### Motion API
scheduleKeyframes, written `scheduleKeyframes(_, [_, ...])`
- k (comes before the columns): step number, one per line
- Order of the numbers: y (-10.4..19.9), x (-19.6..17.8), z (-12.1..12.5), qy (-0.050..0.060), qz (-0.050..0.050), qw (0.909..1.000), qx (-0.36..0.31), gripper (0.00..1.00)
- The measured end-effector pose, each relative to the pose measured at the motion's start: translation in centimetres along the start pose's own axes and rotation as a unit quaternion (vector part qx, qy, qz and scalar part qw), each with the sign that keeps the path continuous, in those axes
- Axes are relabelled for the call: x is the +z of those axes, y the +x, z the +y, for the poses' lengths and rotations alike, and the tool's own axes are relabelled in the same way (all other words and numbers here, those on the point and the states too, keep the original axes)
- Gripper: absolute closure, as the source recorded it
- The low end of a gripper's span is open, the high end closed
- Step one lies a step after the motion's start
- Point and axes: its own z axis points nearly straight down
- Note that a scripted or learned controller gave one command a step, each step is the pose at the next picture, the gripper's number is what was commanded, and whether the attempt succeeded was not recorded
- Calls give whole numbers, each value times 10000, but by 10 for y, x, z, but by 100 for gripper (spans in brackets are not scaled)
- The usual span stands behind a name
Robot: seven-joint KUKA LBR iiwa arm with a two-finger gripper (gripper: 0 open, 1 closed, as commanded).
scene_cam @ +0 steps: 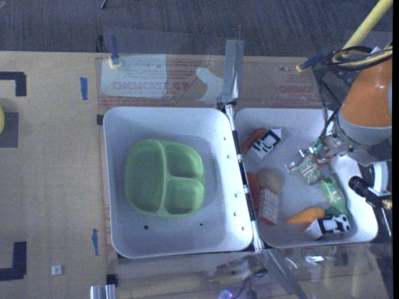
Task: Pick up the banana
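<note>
Nearest is the gripper, over the right bin's right side; open or closed, I cannot tell. One pale piece near this bin's left wall is maybe the banana, left of the gripper, its long axis unclear. Two bins, one green plate, one carrot.

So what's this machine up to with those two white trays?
A grey robot arm with an orange band reaches in from the right, over the right bin. That bin holds small toy items, among them an orange carrot, a black-and-white cow figure and a beige rounded piece. The left bin holds a green divided plate. Its job is to pick up a banana, but I can't make one out for sure, and nothing looks lifted yet.
</note>
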Motion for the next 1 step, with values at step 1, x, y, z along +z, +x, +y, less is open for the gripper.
scheduleKeyframes(1, [117,-50,-59,0,1,9811,-1936,0])
